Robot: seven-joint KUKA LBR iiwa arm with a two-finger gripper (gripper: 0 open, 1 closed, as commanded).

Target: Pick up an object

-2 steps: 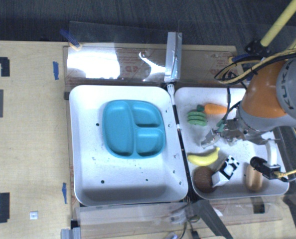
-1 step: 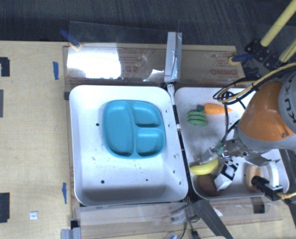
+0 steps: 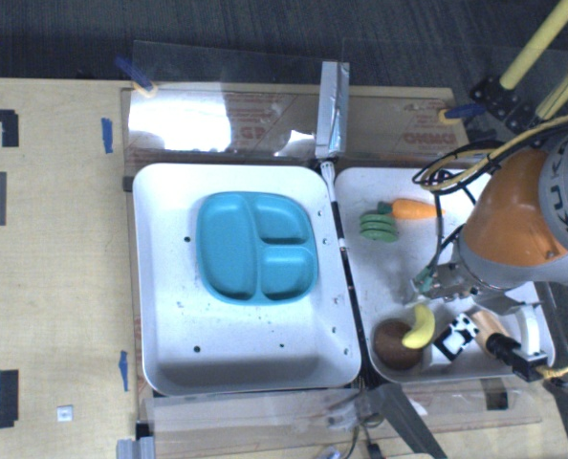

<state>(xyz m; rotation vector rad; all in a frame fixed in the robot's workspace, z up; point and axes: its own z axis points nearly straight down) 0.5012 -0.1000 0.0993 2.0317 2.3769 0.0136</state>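
Camera view: two white bins (image 3: 160,256) on wooden bench (image 3: 45,256), dark carpet (image 3: 217,8).

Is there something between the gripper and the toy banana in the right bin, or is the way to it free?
Nothing visible stands between them. The gripper hangs just above the banana, which leans on the brown bowl at the right bin's near edge. The toy carrot lies apart, at the far end.

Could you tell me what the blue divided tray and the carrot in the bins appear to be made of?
The blue divided tray looks like moulded plastic: one even colour, rounded compartment edges, a soft matte sheen. The carrot seems to be a plastic toy: flat, saturated orange body and stiff green top, though rubber can't be ruled out.
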